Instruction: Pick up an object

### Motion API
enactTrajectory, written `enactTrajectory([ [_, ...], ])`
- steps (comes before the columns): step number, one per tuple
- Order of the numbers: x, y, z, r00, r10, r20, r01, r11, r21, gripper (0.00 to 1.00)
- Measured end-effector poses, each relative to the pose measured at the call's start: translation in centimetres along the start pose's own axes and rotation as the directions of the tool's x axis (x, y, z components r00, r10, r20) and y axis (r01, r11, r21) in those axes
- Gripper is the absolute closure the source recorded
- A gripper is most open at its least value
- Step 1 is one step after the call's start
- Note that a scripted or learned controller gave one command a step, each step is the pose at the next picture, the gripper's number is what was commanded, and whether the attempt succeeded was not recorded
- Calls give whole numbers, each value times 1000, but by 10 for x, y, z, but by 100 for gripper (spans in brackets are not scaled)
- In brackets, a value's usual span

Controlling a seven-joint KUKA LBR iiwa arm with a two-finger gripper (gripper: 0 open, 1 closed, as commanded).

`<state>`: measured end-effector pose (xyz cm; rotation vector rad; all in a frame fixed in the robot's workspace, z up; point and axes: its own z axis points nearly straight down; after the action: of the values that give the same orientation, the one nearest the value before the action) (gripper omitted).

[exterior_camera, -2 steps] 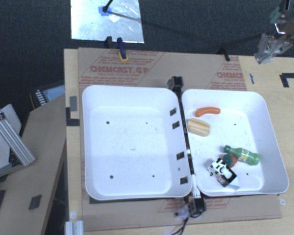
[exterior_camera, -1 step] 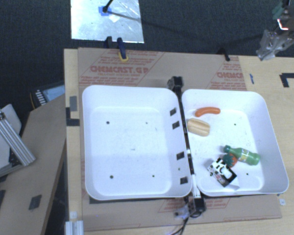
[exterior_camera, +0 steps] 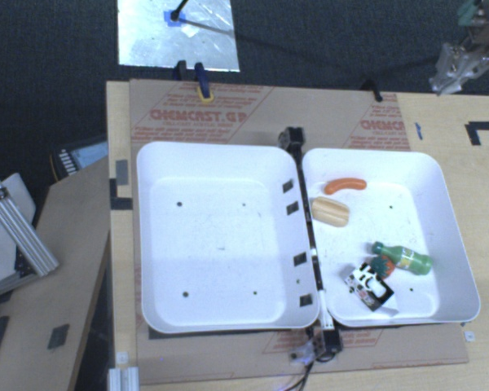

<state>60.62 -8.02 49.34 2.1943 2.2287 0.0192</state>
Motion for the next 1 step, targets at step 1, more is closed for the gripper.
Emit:
enactTrajectory([
  [1, 0, 1, -11, 1000, -3, 0, 3, 1000, -4, 100],
])
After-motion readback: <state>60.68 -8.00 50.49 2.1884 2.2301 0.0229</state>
